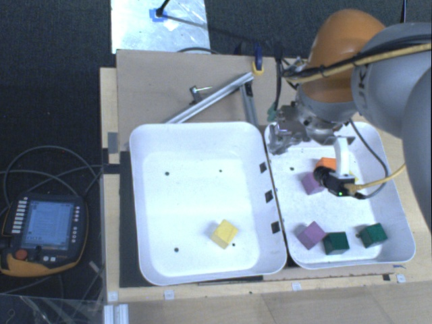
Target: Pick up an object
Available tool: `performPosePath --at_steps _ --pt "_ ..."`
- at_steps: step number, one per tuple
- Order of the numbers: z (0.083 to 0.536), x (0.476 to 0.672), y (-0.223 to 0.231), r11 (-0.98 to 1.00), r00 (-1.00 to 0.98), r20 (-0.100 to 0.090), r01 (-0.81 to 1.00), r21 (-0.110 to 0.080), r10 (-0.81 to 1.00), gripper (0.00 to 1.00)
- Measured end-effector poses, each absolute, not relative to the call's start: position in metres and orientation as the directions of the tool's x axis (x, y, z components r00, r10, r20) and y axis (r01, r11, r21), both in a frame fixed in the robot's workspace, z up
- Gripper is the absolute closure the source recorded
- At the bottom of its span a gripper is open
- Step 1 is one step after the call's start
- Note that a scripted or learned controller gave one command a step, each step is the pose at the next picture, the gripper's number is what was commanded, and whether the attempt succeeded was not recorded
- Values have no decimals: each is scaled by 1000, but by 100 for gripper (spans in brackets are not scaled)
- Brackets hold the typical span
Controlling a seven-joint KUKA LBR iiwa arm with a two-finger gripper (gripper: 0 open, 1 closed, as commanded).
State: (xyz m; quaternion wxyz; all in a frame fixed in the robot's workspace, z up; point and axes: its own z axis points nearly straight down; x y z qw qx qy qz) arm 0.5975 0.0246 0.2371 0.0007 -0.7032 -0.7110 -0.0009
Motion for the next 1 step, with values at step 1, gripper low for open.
performPosePath --at_steps 1 --pt "231 572 70 10 -10 2 1000 -2 1000 100"
